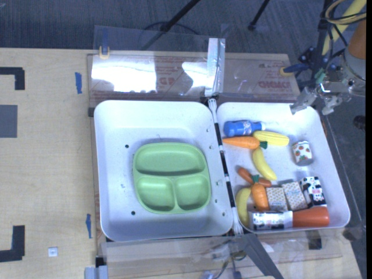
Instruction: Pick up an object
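1. While the arm waits at the far right corner, take in the bench [40, 156] first: a pale wooden top bearing two shallow white bins side by side.
2. Left bin [110, 121]: it holds one thing, a green divided tray [171, 176], lying flat near its middle. You need not go there; the tray is broad and low and offers a poor edge.
3. Right bin [334, 173]: it holds the candidates for the pick, crowded toward the near wall and looser toward the far one.
4. Near cluster: an orange-red cylinder [311, 216] and a white labelled tube [272, 219] lie end to end against the near wall, touching wafer-like blocks [285, 197] and a small carrot [258, 193]. Judged hard to isolate.
5. Far group: a blue bottle [243, 127], a long carrot [241, 142] and a yellow corn cob [272, 138] lie touching one another; a banana [264, 164] lies just beside them.
6. Spotted round toy [302, 151]: it sits apart from its neighbours and nearest the arm. You would do well to choose it, descend straight above it, and close across its narrow side.
7. Gripper [311, 97]: it hangs over the far right corner of the right bin, touching no object and carrying nothing visible. Whether the pincer is open or closed cannot be told at this size.
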`<state>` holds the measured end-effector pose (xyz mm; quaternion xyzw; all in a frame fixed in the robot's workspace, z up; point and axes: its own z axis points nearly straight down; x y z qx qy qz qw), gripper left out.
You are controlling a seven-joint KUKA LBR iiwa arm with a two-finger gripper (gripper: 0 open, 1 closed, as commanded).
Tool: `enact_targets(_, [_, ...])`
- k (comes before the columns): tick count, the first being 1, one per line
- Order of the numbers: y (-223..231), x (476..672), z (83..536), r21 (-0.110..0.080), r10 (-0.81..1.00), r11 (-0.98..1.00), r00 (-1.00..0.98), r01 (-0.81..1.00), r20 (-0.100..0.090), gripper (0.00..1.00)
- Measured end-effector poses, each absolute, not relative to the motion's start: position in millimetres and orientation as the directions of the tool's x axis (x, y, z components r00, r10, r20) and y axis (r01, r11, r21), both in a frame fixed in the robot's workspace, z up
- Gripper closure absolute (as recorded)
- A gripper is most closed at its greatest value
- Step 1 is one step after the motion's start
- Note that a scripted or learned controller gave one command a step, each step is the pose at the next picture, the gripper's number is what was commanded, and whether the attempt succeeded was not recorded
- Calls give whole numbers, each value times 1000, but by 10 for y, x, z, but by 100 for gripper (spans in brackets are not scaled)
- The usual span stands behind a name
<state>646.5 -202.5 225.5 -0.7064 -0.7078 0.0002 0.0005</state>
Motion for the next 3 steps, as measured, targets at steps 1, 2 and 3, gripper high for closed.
enact_targets(1, [-1166, 6201, 1671, -2, 955, 298, -298, 955, 2, 0])
enact_targets(2, [-976, 5818, 869, 5, 932, 362, -362, 932, -2, 0])
enact_targets(3, [-992, 5833, 984, 11, 933, 359, -359, 933, -6, 100])
